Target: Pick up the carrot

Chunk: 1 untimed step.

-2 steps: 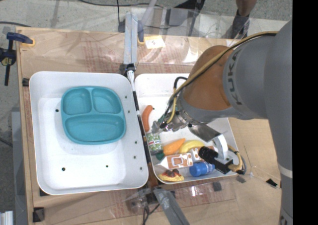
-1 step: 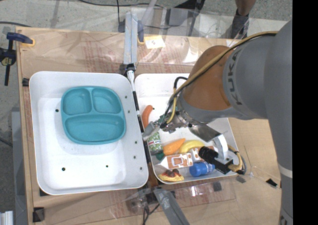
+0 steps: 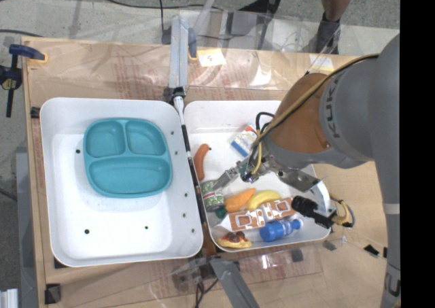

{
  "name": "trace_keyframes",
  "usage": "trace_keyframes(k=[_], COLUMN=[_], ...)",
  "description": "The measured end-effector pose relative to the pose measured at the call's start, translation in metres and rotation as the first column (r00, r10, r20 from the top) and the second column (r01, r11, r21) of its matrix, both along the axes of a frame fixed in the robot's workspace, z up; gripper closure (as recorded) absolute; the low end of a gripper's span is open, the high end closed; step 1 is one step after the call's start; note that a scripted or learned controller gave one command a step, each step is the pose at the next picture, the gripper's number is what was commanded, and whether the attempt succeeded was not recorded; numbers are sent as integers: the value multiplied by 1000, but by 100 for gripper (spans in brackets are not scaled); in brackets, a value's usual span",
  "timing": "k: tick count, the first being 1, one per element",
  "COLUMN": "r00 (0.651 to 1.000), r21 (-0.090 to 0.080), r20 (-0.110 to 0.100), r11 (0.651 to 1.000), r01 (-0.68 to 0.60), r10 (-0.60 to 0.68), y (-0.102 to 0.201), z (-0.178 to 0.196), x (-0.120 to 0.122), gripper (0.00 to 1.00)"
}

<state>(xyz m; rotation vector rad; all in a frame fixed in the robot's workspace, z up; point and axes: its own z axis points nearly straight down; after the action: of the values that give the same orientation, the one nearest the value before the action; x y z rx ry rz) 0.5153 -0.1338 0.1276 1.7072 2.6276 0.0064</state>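
The orange carrot (image 3: 239, 200) lies in the right bin (image 3: 217, 117), near its front left, between a green can (image 3: 211, 196) and a yellow banana (image 3: 265, 198). My gripper (image 3: 231, 175) hangs low over the bin, just behind and above the carrot, with its tip pointing left toward the can. Nothing shows held in it. The grey arm with its orange band (image 3: 299, 130) covers the bin's right half.
A red-orange sausage (image 3: 202, 158) lies by the bin's left wall, and a white-and-blue packet (image 3: 243, 142) farther back. A snack box (image 3: 262, 217), a blue bottle (image 3: 279, 230) and a small food piece (image 3: 234, 238) crowd the front. The left bin (image 3: 54, 184) holds a teal divided plate (image 3: 127, 157).
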Motion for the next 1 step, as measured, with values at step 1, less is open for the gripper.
trace_keyframes(k=[1], r00=[996], r21=[0], r20=[-10], r11=[996], r01=[93], r10=[-93], y=[-35], z=[-41], x=[46], gripper=[0])
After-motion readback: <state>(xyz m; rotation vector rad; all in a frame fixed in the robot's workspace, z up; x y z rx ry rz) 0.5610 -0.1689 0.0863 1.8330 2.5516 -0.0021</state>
